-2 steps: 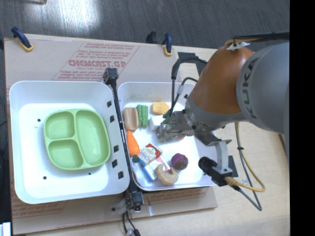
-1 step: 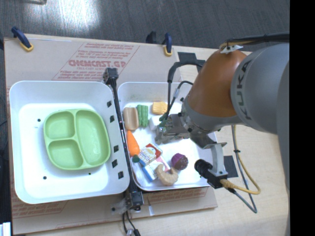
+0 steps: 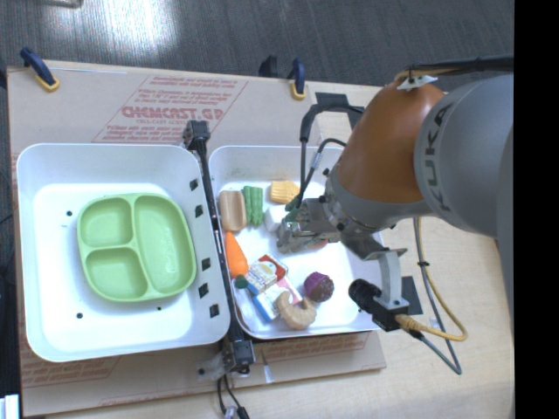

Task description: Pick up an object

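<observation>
Gripper [image 3: 293, 232] is being held low over right bin [image 3: 262, 154]; finger state cannot be told. Nearest item, apparently: snack packet [image 3: 264, 275], lying just below-left, long axis slanted.

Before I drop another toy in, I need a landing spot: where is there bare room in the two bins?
Left bin: bare white floor rings the green divided plate, widest along the near edge. Right bin: a bare strip along the far wall above the green vegetable and yellow block. Its near-left corner is crowded around the carrot and purple ball; the gripper hangs mid-bin.
</observation>
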`<state>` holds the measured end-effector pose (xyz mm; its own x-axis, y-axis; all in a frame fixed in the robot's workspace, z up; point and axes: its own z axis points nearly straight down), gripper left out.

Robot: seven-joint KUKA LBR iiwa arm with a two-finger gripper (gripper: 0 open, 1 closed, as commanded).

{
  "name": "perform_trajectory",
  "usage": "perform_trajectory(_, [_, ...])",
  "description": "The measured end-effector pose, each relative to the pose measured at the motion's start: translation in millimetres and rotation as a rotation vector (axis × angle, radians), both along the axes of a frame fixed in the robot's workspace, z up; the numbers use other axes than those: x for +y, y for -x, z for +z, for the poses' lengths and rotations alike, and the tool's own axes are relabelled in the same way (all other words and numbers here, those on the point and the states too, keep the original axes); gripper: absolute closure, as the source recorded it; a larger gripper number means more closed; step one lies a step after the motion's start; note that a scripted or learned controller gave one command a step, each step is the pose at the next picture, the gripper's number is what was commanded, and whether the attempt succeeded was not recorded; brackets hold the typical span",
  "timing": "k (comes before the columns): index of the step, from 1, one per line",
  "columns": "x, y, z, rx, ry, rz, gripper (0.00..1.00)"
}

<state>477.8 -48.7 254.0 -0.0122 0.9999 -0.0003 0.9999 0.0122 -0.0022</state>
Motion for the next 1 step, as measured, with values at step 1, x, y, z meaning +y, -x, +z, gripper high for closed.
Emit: perform_trajectory(1, [-3.5, 1.8, -26.8, 0.002, 0.000, -0.006, 1.00])
